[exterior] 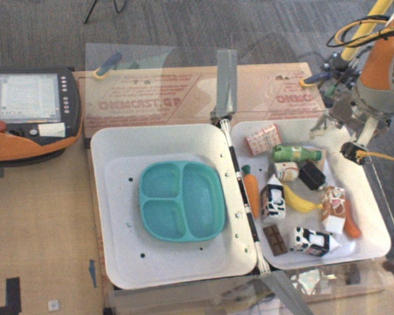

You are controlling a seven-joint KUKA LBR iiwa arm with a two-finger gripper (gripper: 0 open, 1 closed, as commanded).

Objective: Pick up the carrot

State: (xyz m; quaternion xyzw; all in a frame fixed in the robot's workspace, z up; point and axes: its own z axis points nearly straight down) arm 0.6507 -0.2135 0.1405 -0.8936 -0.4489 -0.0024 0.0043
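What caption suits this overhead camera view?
Carrot lies at right bin's left wall; end effector hovers above far corner.

My bench (48,222), brown top: two white bins side by side, left bin (114,212) and right bin (375,236), touching. Teach pendant (28,110) at far left corner. Clear sheet (180,94) behind bins.
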